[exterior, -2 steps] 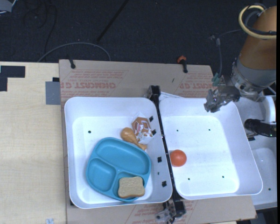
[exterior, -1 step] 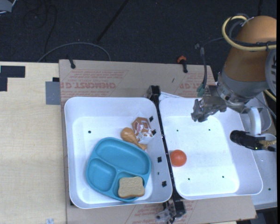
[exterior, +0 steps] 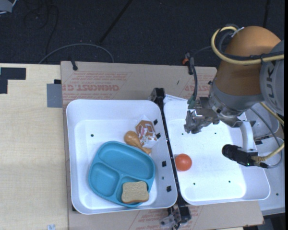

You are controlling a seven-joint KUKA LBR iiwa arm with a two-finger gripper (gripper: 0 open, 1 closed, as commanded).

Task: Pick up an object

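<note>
pale wooden bench [exterior: 24, 147], cardboard sheet [exterior: 115, 80], dark carpet [exterior: 134, 23]

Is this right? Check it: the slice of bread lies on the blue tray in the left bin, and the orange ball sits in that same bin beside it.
One part is wrong. The slice of bread does lie on the blue tray in the left bin, but the orange ball sits in the right bin, near the divider, as the camera view shows.
</note>
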